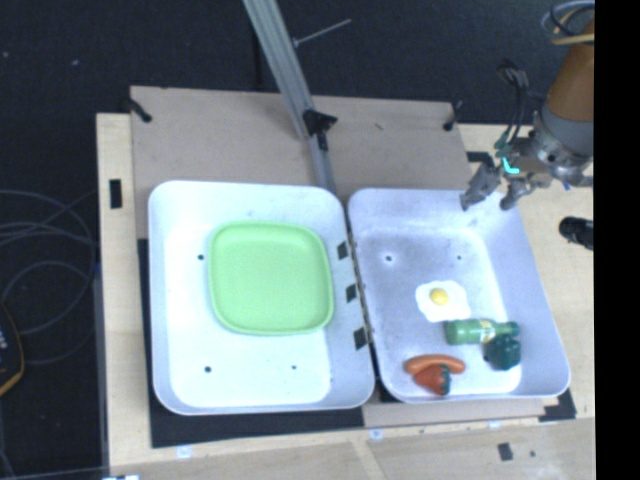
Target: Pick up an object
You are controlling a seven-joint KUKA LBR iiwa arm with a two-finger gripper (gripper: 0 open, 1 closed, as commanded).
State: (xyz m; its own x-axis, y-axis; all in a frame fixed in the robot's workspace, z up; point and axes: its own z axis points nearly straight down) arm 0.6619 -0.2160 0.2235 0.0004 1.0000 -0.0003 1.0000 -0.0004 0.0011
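1. My pincer (491, 193) hangs above the far right corner of the right shallow white plastic bin (530, 258); its two fingers stand apart and nothing is between them.
2. The things to pick lie near the front of this bin: a flat white toy fried egg with yellow yolk (441, 299), a small green bottle lying on its side (478, 331), a dark green lumpy toy (503, 352) touching it, and a red-orange toy vegetable (434, 370).
3. I judge the bottle stiff, light and maybe slippery; I would take it across its round body. The egg looks too flat for a good hold.
4. The left white bin (175, 268) holds a light green square plate (270, 277).
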